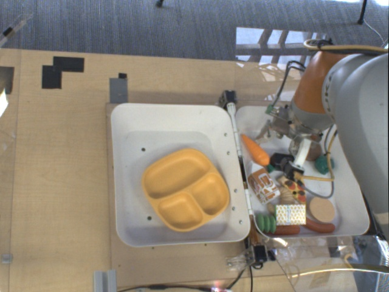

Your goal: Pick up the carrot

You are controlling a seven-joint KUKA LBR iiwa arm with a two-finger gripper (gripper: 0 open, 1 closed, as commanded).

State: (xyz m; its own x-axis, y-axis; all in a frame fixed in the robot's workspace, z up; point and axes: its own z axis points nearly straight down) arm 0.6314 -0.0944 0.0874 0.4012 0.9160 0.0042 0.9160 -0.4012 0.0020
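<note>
The carrot (255, 150) is orange and tapered. It lies slantwise in the right bin (355, 207), close to that bin's left wall. My gripper (272, 128) hangs over the back of the same bin, just up and right of the carrot's thick end. Nothing of the carrot shows inside it. The grey arm with its orange band (311, 84) reaches in from the right and hides the bin's back right corner.
A yellow divided plate (185, 189) lies in the left bin (127, 163). In front of the carrot sit a patterned carton (263, 185), a small speckled box (290, 214), a tan disc (321, 210), a sausage (318, 226) and a green item (265, 223).
</note>
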